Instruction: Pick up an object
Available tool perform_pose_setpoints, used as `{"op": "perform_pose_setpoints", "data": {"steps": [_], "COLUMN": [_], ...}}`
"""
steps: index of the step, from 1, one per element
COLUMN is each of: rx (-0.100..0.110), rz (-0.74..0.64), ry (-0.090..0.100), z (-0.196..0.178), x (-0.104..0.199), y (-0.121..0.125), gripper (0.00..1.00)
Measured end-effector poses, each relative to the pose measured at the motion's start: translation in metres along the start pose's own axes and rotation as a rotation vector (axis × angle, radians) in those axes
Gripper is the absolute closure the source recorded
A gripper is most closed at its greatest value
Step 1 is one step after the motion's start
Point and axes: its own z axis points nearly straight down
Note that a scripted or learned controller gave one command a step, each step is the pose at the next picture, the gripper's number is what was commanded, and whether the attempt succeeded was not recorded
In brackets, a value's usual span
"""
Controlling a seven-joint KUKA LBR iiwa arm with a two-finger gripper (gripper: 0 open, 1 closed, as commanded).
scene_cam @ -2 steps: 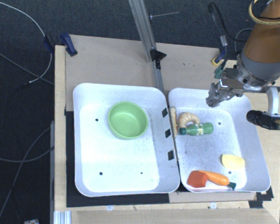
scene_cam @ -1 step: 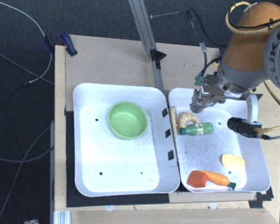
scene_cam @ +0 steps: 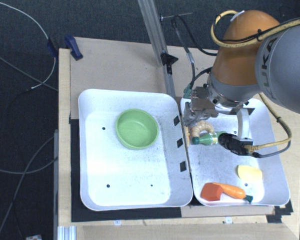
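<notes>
Dark carpet [scene_cam: 19,135] is seen round a pale wooden bench [scene_cam: 118,60], with loose cables on the floor at 9 o'clock. Two white bins are set side by side on the bench.

Left bin [scene_cam: 127,176]: one green bowl [scene_cam: 136,128], upright, toward 12 o'clock of the bin's floor.

Right bin [scene_cam: 218,165]: four or five items noted.
- A tan ring [scene_cam: 203,129] lies at the bin's 10 o'clock, near the wall shared with the left bin.
- A small green bottle-like toy [scene_cam: 207,139] lies on its side, touching the ring at the ring's 6 o'clock.
- A pale yellow wedge [scene_cam: 249,173] lies at about 4 o'clock of the bin.
- An orange toy carrot [scene_cam: 231,190] lies at 6 o'clock, with its green end toward 3 o'clock.
- A red-orange block [scene_cam: 210,193] touches the carrot at the carrot's 9 o'clock end.

The arm [scene_cam: 288,64] enters from 2 o'clock of the view. The claw [scene_cam: 194,120] is lowered at the bin's 10 o'clock corner, just beside the tan ring, at the ring's 10 o'clock. Whether the claw is wide or narrow cannot be told, and nothing is seen held in it.
</notes>
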Motion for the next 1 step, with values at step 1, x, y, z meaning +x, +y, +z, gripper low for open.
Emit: {"op": "perform_pose_setpoints", "data": {"steps": [1], "rx": [0.003], "rz": [-0.001], "ry": [-0.001], "z": [0.0163], "x": [0.0583], "y": [-0.0066], "gripper": [1.00]}}
